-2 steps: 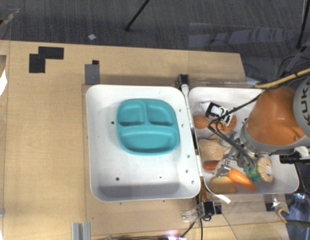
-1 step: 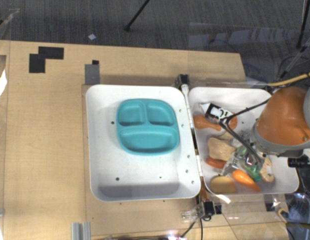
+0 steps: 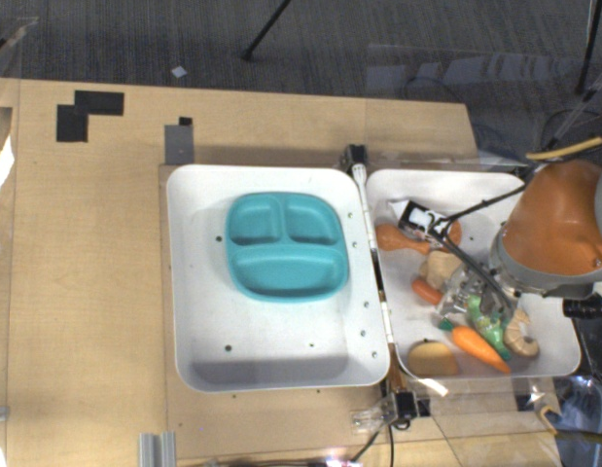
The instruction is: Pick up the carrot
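The carrot (image 3: 478,347) is orange and tapered, and it lies near the front edge of the right bin (image 3: 476,181) with its tip pointing to the lower right. A green piece (image 3: 492,328) sits right behind it. My gripper (image 3: 473,298) hangs low over the bin, just above and behind the carrot's thick end. The carrot rests on the bin floor. The arm's orange band (image 3: 563,224) rises to the right and hides the bin's right side.
The right bin also holds a drumstick (image 3: 403,238), a beige chunk (image 3: 442,265), a small orange piece (image 3: 427,291), a potato (image 3: 432,359) and a tan round piece (image 3: 522,342). A teal divided plate (image 3: 284,245) lies in the left bin (image 3: 198,348). A black cable crosses above the drumstick.
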Robot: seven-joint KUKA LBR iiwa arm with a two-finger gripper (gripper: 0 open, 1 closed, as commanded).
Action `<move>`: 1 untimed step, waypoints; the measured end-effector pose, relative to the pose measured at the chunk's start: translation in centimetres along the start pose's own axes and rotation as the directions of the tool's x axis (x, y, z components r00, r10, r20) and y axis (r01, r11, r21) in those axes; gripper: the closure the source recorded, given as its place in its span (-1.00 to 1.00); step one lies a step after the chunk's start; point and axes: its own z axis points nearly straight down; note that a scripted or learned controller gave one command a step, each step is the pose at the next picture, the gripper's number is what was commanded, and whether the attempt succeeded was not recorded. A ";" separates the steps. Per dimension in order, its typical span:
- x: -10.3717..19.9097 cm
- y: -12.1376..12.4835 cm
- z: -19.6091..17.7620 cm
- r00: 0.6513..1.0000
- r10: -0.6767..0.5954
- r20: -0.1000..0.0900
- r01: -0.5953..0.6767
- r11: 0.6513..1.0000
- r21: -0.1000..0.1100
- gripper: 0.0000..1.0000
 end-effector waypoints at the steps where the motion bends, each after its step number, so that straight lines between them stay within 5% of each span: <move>1: 0.0 0.0 0.0 1.000 0.001 -0.001 -0.001 1.000 0.000 -1.00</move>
